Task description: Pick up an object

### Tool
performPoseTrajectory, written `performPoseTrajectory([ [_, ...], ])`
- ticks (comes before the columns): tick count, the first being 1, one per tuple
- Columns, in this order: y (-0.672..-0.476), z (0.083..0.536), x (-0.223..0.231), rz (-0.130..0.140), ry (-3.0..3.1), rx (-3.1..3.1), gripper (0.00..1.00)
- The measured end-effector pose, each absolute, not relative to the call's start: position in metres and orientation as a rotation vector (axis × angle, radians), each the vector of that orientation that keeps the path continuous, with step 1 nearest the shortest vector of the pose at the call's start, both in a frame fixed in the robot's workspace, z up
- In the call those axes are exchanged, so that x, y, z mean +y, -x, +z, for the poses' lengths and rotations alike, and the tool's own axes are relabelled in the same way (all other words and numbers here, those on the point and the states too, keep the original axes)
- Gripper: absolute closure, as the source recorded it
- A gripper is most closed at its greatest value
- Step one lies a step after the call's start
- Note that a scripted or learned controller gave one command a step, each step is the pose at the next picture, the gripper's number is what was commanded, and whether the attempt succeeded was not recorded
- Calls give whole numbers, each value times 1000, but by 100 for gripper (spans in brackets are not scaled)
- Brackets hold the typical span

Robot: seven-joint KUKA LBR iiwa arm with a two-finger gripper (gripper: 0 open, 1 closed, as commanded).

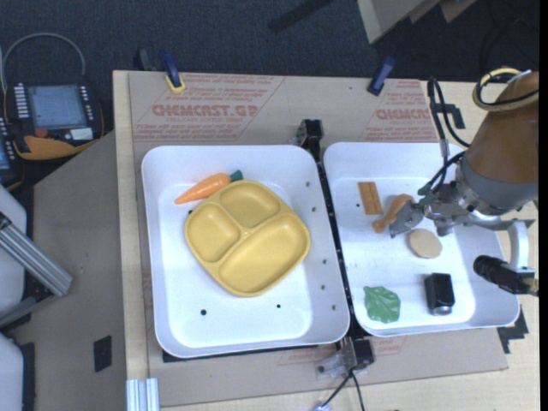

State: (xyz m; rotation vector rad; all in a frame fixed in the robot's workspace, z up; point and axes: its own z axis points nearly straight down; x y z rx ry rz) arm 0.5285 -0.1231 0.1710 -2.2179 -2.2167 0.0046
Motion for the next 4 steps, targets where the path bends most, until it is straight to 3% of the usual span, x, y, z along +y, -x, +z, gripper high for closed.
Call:
performPoseTrajectory([
  [1, -526, 128, -119, 4, 2218, -2217, 0],
  [2, -527, 140, -119, 0, 2223, -2221, 100],
  [3, -520, 197, -125, -3, 2225, -2224, 100],
  [4, -525, 260, -125, -5, 2225, -2228, 100],
])
